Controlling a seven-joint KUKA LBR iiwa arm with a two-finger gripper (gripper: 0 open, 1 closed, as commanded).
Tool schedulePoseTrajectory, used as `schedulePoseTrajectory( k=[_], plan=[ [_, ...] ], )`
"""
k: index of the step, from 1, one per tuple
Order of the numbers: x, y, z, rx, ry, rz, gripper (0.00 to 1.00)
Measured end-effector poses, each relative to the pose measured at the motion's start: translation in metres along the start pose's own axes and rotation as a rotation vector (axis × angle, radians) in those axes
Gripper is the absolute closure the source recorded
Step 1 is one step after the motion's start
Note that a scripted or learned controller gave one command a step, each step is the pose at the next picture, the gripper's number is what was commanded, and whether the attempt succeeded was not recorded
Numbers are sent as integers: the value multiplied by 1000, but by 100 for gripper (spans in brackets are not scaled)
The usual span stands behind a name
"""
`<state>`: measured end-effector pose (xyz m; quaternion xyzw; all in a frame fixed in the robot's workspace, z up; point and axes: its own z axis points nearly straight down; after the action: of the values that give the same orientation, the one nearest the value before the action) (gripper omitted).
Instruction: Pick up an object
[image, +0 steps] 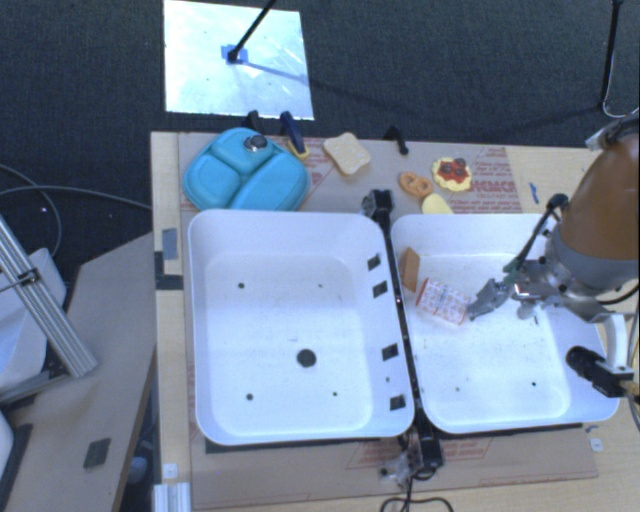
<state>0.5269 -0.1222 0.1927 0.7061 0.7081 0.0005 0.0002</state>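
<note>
Two white bins on the worktop (170, 300): left bin (290, 225) bears one dark disc (306, 358) on its floor, right bin (540, 410) takes the arm (610, 210), reaching in from the right. Fingers (483, 302) low over right bin's floor, tips pointing left; cannot tell how far apart they stand; nothing seen between them. Just left of the tips, a red-and-white patterned packet (441, 300), lying flat, apart or barely touching. Beyond it, further left, a small tan block (410, 268) near the bin wall. Behind the bins, well away: blue tray (245, 172), toast slice (347, 153).
</note>
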Motion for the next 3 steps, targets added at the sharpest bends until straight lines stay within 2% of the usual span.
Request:
schedulePoseTrajectory(
  k=[1, 2, 3],
  plan=[
    [-89, 70, 83, -6, -6, 4, 0],
    [-83, 146, 72, -10, -3, -5, 0],
    [-85, 46, 107, -4, -1, 6, 0]
  ],
)
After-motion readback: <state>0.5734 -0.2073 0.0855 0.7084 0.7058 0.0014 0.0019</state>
